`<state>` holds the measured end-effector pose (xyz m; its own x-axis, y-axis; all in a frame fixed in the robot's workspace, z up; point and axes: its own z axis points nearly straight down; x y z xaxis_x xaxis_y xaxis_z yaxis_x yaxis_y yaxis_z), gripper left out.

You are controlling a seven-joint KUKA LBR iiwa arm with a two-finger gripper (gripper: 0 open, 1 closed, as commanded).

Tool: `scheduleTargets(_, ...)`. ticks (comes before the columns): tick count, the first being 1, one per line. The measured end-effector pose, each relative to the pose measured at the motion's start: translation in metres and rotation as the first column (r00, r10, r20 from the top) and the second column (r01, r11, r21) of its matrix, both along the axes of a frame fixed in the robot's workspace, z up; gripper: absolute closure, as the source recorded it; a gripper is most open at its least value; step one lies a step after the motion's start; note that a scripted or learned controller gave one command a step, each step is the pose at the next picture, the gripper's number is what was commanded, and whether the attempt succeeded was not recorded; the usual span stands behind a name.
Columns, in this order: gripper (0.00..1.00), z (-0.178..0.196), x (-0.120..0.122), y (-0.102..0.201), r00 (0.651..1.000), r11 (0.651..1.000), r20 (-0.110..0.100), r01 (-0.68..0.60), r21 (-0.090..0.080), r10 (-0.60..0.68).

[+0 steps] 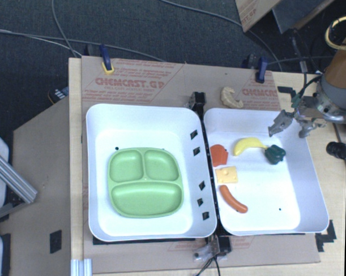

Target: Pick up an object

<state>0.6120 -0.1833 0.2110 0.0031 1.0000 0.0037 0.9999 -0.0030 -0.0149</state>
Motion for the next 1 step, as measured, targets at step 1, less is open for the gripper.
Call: scheduleTargets(1, 0.00, 0.0085, 0.0031, 0.0005, 1.000, 1.000, 0.014, -0.003, -0.003, 0.003)
